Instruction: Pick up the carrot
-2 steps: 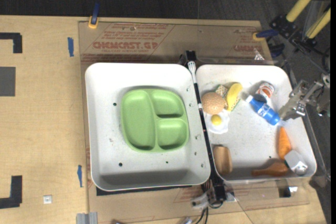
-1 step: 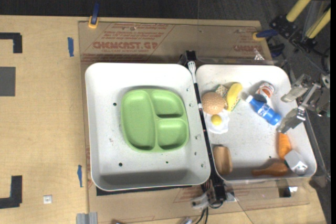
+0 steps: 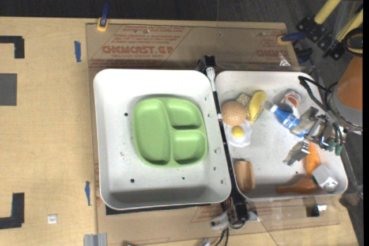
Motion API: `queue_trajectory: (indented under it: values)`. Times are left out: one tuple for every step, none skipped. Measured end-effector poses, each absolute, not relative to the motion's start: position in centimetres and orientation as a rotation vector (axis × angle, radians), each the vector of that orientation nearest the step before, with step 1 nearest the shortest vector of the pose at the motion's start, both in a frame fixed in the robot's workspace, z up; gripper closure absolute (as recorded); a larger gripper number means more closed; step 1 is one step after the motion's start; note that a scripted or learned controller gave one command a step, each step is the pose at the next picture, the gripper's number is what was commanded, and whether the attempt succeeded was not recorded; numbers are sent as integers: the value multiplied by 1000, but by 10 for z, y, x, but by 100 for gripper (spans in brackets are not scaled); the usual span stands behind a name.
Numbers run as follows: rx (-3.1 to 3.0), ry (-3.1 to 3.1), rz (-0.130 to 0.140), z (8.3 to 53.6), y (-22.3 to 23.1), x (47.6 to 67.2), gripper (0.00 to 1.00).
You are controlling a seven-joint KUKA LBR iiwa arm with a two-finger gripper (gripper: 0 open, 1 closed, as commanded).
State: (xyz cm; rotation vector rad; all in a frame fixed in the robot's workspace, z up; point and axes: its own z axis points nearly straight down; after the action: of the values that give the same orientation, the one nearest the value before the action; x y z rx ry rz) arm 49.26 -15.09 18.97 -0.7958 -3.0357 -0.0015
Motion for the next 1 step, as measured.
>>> queue_trajectory:
  values:
    - [-936,-3013,2,96,-206,484,0]
